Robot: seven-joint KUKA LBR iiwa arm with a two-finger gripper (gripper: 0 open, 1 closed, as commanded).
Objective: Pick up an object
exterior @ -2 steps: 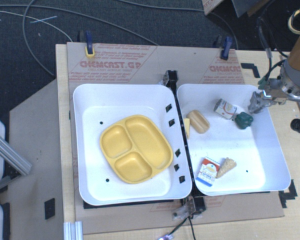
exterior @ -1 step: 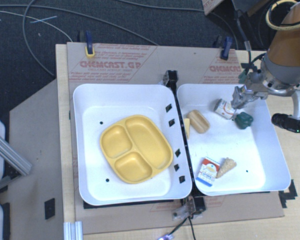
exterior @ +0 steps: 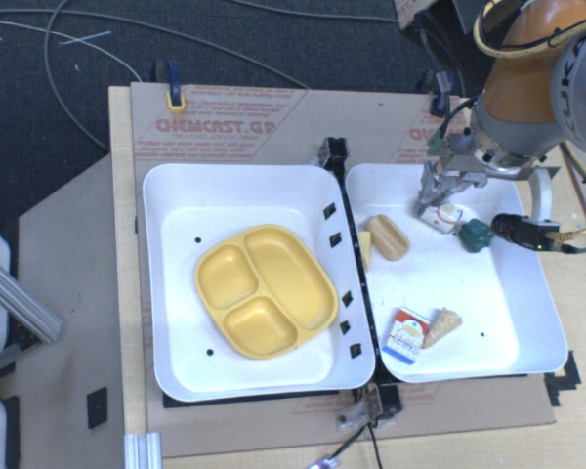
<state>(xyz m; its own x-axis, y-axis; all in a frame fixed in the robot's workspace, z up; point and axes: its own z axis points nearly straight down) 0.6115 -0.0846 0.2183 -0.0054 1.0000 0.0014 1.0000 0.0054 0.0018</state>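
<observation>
My gripper (exterior: 434, 201) hangs low over the far part of the right bin (exterior: 508, 301), directly above a small white object with a red spot (exterior: 443, 217). Whether it touches that object I cannot tell. A dark green object (exterior: 475, 234) lies just to the right of it. A tan bread-like roll (exterior: 389, 238) lies to the left, beside a pale yellow piece (exterior: 365, 250) at the bin's left wall. Near the front edge lie a small red, white and blue carton (exterior: 406, 335) and a tan cone-shaped piece (exterior: 443, 325).
The left bin (exterior: 166, 262) holds a yellow divided tray (exterior: 265, 289) with three compartments. A black divider with clips (exterior: 343, 252) runs between the bins. The arm (exterior: 532, 66) comes in from the upper right. The bench's cardboard edge surrounds both bins.
</observation>
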